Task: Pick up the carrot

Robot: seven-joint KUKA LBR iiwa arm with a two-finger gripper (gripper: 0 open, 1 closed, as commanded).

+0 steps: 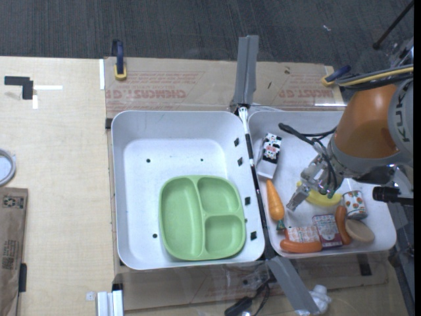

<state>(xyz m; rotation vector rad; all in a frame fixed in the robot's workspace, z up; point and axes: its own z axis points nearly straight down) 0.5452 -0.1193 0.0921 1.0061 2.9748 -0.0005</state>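
The carrot (274, 201) lies near the left wall of the right bin (389, 237), its long axis running roughly twelve to six o'clock, thicker end toward six. The gripper (302, 191) hovers just beside it, at the carrot's two o'clock, fingers apart and holding nothing. A short move toward eight o'clock looks needed.

Hand (304, 193) hovers just right of carrot (274, 201).

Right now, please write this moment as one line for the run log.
carrot: lying in right bin, near left wall | pincer: above bin, right of carrot, not holding it | green plate: left bin
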